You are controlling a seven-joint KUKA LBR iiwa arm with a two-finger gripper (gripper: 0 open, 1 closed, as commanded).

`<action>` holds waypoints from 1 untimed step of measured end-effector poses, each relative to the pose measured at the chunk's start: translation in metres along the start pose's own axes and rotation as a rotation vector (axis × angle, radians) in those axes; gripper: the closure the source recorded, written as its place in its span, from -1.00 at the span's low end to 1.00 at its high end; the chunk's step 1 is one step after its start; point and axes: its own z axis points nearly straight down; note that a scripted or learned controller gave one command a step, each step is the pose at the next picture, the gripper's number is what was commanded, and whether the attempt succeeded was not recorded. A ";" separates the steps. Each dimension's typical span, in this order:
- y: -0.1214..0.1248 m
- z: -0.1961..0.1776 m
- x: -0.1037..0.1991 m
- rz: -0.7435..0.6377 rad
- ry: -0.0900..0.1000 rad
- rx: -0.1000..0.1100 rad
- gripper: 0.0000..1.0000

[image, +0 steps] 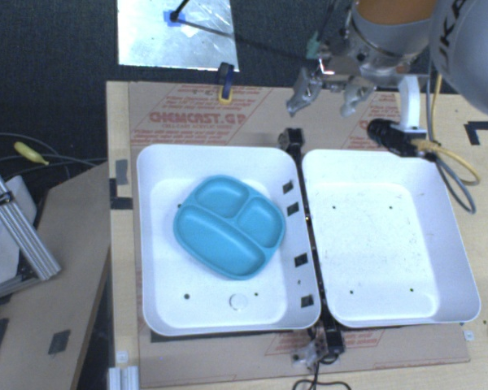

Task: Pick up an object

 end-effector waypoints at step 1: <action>0.013 0.121 -0.088 0.016 -0.007 0.031 -1.00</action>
